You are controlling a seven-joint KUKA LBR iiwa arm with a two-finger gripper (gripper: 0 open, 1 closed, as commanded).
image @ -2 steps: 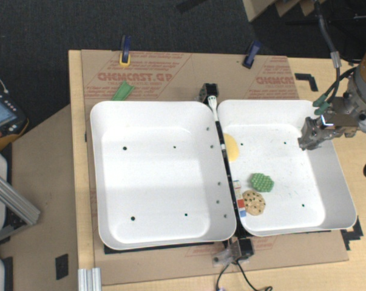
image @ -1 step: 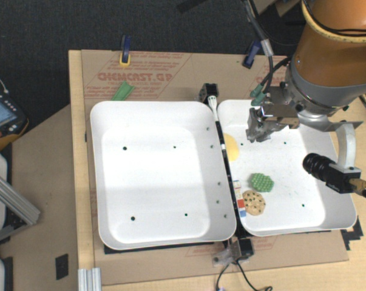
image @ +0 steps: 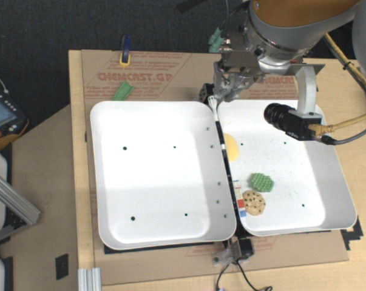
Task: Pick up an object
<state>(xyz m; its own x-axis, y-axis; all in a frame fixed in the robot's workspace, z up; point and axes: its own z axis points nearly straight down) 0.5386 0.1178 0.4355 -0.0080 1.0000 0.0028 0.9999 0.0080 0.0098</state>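
Observation:
In the right bin (image: 310,180) lie three small things near its left wall: a pale yellow disc (image: 231,147), a green knobbly piece (image: 261,182) and a tan cookie with dark chips (image: 254,202). My gripper (image: 226,93) hangs over the far left corner of that bin, just above the seam between the two bins. It is well beyond the yellow disc and nothing shows between its fingers. The grey arm with its orange band rises behind it to the upper right.
The left bin (image: 152,174) sits beside the right one on a cardboard sheet. A black cylindrical part (image: 289,121) with a cable juts over the right bin's far side. A green clip (image: 122,91) and a blue-yellow clamp (image: 125,53) lie beyond the left bin.

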